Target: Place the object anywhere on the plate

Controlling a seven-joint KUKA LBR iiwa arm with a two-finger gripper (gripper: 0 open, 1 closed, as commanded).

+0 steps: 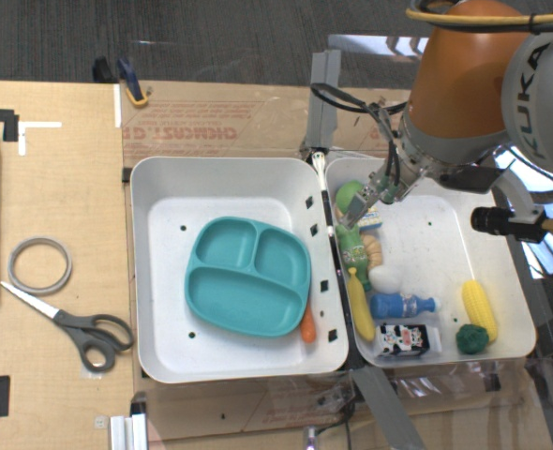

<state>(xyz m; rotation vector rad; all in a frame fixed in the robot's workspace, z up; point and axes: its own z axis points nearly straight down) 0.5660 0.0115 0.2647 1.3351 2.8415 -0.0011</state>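
Plate (248, 277): teal, divided, centre of frame in the left bin (155, 251)
Hand (356, 212): low over the right bin's (445, 242) left side, by a green toy (350, 196); grip, cannot tell
Carrot (307, 327): touching the plate's lower right rim

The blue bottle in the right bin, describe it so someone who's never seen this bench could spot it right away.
Start at the right bin, the one the arm reaches into. Along its near side, beside the long yellow banana by the divider, the blue bottle lies on its side, just above the black-and-white carton. It is the only blue item in that bin.
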